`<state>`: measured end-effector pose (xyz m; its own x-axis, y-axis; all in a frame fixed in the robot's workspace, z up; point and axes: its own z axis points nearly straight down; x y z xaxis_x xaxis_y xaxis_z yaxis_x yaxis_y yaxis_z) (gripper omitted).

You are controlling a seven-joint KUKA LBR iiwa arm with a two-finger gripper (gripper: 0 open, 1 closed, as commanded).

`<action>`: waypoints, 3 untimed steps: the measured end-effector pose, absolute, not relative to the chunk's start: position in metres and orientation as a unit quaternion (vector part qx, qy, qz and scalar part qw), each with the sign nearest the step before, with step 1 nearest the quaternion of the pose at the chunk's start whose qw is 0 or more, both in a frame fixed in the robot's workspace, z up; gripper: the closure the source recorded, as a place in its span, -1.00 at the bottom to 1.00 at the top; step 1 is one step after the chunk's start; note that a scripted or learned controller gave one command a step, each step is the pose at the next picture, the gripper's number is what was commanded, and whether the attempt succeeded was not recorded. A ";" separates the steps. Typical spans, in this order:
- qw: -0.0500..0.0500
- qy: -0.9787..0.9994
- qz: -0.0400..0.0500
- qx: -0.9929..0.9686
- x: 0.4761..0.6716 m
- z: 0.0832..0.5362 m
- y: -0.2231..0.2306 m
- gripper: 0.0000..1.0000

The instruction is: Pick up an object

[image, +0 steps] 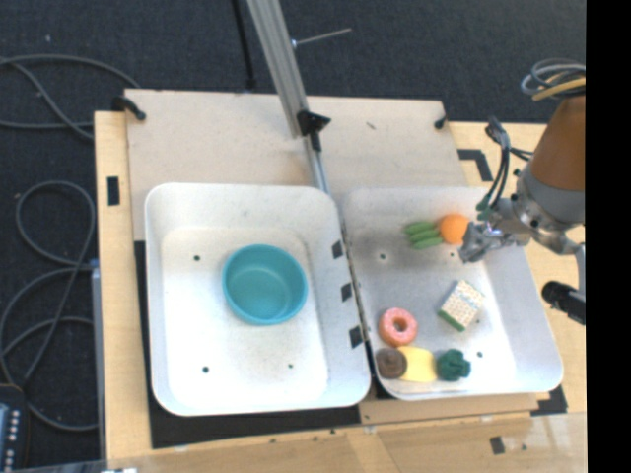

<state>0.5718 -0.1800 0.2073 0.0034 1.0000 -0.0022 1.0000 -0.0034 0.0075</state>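
carrot (441, 230): upper middle of right bin (513, 294), orange end just left of gripper (475, 245) | gripper: finger state cannot tell | block (460, 304) mid-bin | donut (398, 326), brown, yellow, green pieces at lower edge | bowl (264, 283) in left bin (187, 225)

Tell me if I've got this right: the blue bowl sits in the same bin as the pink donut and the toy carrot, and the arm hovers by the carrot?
Not quite. The camera view shows the blue bowl in the left bin, apart from the others. The pink donut and the toy carrot lie in the right bin, and the gripper is beside the carrot.
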 end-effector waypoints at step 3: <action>0.001 0.710 0.001 0.705 0.574 0.303 -0.121 1.00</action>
<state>0.5744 -0.1213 0.3033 -0.0073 1.0000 0.0000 1.0000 0.0073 0.0020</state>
